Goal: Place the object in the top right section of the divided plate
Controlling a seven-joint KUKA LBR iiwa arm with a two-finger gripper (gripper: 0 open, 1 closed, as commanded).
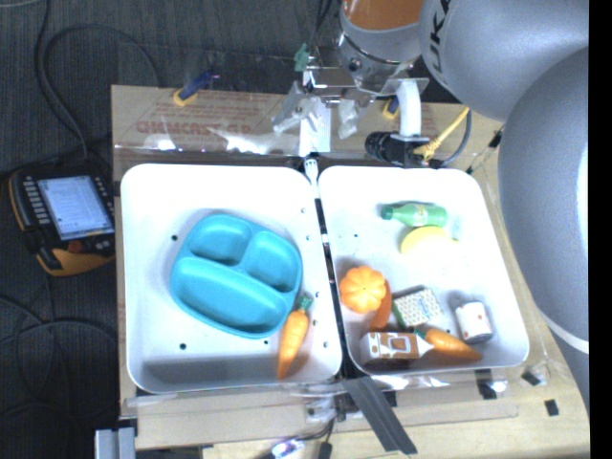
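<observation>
The gripper [316, 122] hangs at 12 o'clock, above the far rim where the two bins meet; whether it is released or clenched cannot be told. At 7 o'clock from it, the blue divided plate [236, 273] lies in the left bin [153, 199]. A carrot [293, 340] rests at the plate's 5 o'clock edge. The right bin [478, 208] holds a pumpkin [362, 289], green bottle [413, 213], lemon [425, 239] and second carrot [449, 342].
</observation>
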